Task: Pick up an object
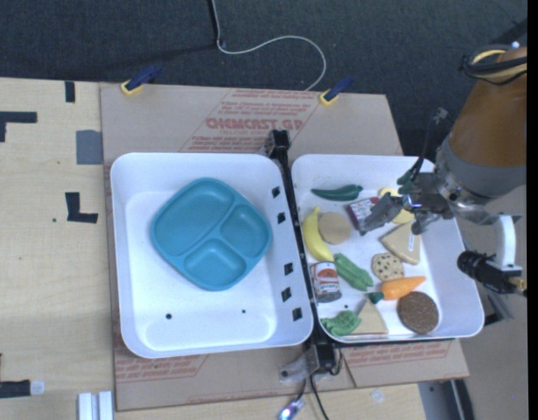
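My gripper [398,217] hangs over the upper right part of the right bin [465,322], open, with nothing visible between its fingers. One dark finger [376,214] lies beside a small red-and-white packet [362,208]. The other finger [420,223] stands above a pale cheese wedge [401,245]. Around them lie a green chili pepper [337,192], a banana [316,234], a tan round piece [335,227], a chip cookie [387,265], a carrot [400,287], a brown round biscuit [417,311], a small can [326,280] and a green pickle [352,272].
The left bin [133,322] holds a blue compartment plate [212,233]. A green leafy piece [341,324] and a sandwich triangle [371,321] sit at the right bin's front wall. The arm's orange band [492,116] looms over the right bin's far right side. A black divider [293,252] runs between the bins.
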Action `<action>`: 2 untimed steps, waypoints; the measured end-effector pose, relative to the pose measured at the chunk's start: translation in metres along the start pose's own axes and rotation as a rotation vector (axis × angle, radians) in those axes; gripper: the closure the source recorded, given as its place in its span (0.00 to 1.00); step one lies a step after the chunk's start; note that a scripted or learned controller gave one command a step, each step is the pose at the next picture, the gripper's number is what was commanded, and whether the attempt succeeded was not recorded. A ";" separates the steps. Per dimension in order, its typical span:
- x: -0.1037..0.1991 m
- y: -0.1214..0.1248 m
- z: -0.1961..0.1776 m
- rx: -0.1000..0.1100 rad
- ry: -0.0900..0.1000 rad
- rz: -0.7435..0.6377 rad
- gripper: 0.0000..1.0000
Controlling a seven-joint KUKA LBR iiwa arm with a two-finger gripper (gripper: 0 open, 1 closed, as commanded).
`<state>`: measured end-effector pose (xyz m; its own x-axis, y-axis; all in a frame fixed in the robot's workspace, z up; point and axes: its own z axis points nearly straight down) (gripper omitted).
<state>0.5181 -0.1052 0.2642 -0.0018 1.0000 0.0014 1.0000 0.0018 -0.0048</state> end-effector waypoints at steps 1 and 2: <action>0.000 0.002 -0.009 -0.001 -0.001 -0.001 1.00; 0.034 0.065 0.050 -0.004 -0.002 -0.003 1.00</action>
<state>0.5826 -0.0708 0.2139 -0.0048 1.0000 -0.0006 1.0000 0.0048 -0.0010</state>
